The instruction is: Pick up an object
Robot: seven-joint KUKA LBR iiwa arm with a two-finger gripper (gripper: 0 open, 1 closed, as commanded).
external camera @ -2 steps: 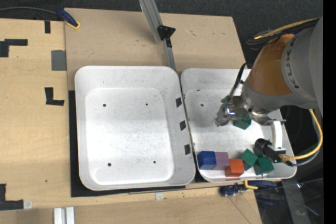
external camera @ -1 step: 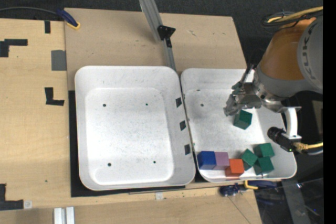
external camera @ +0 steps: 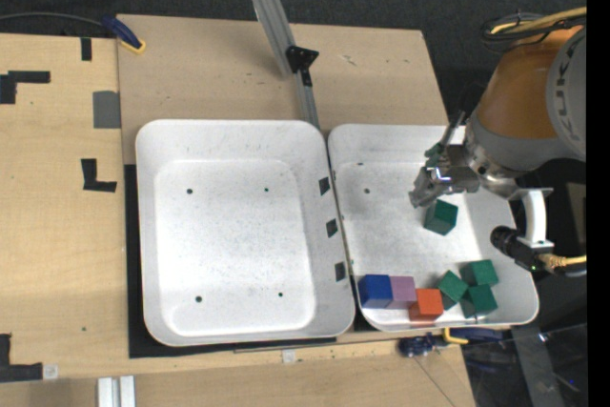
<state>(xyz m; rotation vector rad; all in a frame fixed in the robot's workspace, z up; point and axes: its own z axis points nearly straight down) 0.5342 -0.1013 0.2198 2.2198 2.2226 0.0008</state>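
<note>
Pale wooden counter point(external camera: 219, 71) carrying two speckled white bins, left bin point(external camera: 233, 224) smooth. Right bin point(external camera: 381, 157): blue cube point(external camera: 376, 289) by its near-left corner, then purple, orange, green blocks. Dark green cube point(external camera: 441, 218) directly below metallic gripper point(external camera: 431, 191); jaws' state impossible to tell.

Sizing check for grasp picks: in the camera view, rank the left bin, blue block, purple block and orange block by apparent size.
1. Left bin, by far the largest.
2. Blue block.
3. Purple block and orange block: they look alike, and they overlap, so I would not rank them.
</note>
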